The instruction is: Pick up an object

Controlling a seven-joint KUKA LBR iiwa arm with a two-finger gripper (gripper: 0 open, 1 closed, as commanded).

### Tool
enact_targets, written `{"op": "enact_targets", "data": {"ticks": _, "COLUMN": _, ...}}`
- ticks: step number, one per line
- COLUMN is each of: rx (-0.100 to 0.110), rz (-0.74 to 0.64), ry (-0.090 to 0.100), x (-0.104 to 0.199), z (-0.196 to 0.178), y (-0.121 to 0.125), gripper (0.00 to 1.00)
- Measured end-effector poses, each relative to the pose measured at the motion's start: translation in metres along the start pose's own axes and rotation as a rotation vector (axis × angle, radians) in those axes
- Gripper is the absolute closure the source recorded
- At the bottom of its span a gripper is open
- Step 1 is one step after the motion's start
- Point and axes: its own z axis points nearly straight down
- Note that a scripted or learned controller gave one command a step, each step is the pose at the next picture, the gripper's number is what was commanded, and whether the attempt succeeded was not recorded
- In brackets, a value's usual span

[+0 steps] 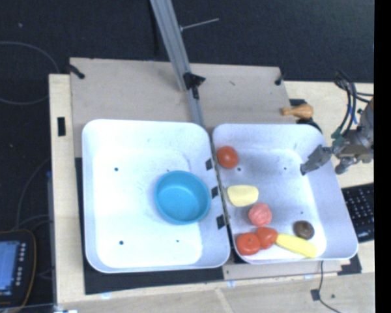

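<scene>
My gripper hangs over the right rim of the right bin, open, with nothing between its fingers. Below and left of it, the bin holds a red ball near the top left. A pale yellow block and a pink ball lie in the middle. Two red pieces, a yellow banana and a small brown ball sit along the front edge. All of them lie apart from the gripper. In the left bin sits a blue bowl.
A slanted grey metal bar crosses above the divide between the bins. A small orange object lies on the bench behind the right bin. A black keyboard sits at the right, and a screen at the lower left.
</scene>
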Motion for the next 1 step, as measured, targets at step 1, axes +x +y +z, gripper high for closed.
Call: {"op": "enact_targets", "data": {"ticks": 1, "rx": 0.008, "rz": 0.005, "ry": -0.003, "x": -0.0025, "z": 0.0650, "y": 0.0023, "gripper": 0.00}}
